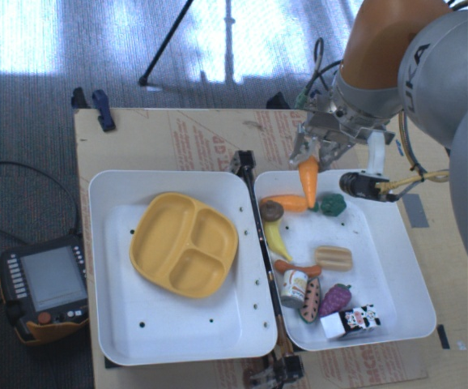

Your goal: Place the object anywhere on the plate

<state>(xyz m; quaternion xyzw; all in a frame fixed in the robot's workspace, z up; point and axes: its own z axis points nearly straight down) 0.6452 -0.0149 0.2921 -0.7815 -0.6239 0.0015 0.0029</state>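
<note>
An orange toy carrot hangs point down between the fingers of my gripper, which is shut on its top end. It hovers over the back left corner of the right bin, just above a second orange carrot lying flat there. The yellow three-compartment plate lies in the left bin, well to the left of and nearer than the gripper.
The right bin holds toy food: green broccoli, a brown piece, a banana, a tan wafer, a can, a purple eggplant and a cow-print carton. A black divider separates the bins.
</note>
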